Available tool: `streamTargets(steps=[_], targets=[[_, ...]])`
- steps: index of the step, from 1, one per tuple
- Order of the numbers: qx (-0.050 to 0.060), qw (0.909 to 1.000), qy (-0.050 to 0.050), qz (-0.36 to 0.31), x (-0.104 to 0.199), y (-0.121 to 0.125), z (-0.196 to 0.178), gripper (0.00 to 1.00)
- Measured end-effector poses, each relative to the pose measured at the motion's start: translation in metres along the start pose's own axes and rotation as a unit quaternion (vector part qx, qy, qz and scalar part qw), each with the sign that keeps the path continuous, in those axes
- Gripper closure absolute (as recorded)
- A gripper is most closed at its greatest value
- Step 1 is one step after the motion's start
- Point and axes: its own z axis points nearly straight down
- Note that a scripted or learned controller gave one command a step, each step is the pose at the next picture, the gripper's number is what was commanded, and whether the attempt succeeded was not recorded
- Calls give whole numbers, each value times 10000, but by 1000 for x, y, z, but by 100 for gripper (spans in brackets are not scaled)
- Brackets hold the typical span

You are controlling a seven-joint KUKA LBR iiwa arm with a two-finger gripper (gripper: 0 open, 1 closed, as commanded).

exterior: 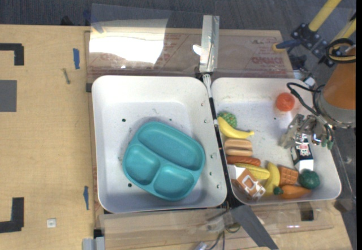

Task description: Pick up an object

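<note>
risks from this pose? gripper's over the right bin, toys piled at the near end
1. Gripper sits over bare floor of the right bin; closing here likely grabs nothing.
2. Toys crowd the near end: banana, hot dog, carrot packed together; a descent could jam or lift two.

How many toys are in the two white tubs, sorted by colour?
Teal: 1, the divided plate in the left tub.
Yellow: 2, the banana and another banana.
Orange: 2, the ball and the carrot.
Green: 2, the leafy piece and the round piece.
Tan and red: 1, the hot dog.
Total: 8, leaving out a few I cannot make out.
</note>
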Motion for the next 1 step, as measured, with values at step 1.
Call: streamTargets(steps=[1], targets=[[-1, 9999, 6, 106, 45, -17, 0, 0]])
